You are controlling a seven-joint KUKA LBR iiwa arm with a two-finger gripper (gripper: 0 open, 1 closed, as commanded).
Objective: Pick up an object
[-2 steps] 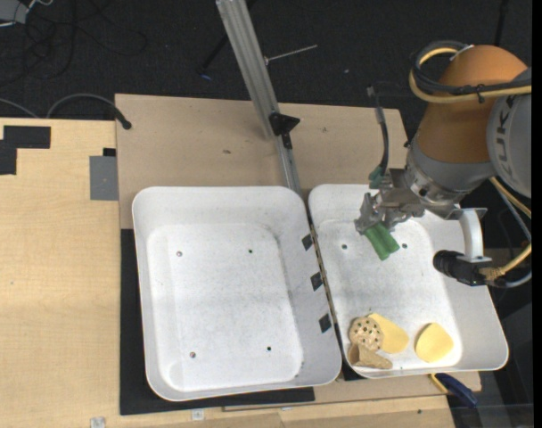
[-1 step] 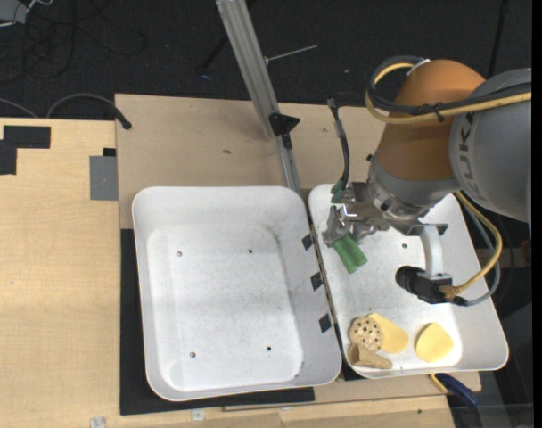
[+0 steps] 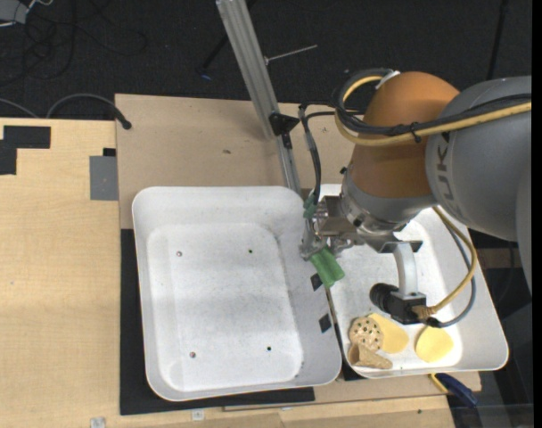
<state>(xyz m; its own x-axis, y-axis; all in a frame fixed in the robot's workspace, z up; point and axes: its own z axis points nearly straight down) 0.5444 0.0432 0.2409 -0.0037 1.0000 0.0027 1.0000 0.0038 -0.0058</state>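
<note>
My gripper [image 3: 318, 246] hangs over the inner edge of the right bin [image 3: 485, 328], close to the divide between the two bins. A small green block [image 3: 327, 267] sticks out from between its fingertips, tilted, above the rims of the bins. The fingers are shut on it. Several other objects lie at the front of the right bin: a tan perforated disc [image 3: 365, 329], a yellow round piece [image 3: 393, 336], a second yellow round piece [image 3: 434, 344] and a tan chunk [image 3: 373, 358]. The wrist and orange band hide the back of the right bin.
The left bin [image 3: 155, 212] is white with a few dark specks on its floor. A slanted aluminium rail [image 3: 253, 69] rises behind the bins. Black cables and a bracket [image 3: 398, 303] hang from the arm over the right bin.
</note>
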